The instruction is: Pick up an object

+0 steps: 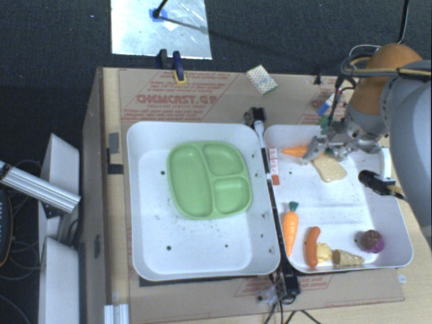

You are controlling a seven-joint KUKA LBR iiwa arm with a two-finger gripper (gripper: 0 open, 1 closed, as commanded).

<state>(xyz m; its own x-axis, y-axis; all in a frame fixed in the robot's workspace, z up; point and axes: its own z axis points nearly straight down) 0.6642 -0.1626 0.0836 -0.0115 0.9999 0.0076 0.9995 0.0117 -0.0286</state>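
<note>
The gripper (pixel 326 147) hung over the right bin's (pixel 351 211) far edge; whether clenched, I couldn't tell. It might merely nudge the bread slice (pixel 329 169) aside.

— What covers the desk (pixel 196 94)?

— A brown printed sheet, with two white bins side by side on it: the left bin (pixel 145 201) mid-frame, the right bin (pixel 395 238) at lower right.

— Anything else?

— A small patterned block (pixel 261 79) near the top edge, and a blue-and-yellow clamp (pixel 177 66) at upper left.
</note>
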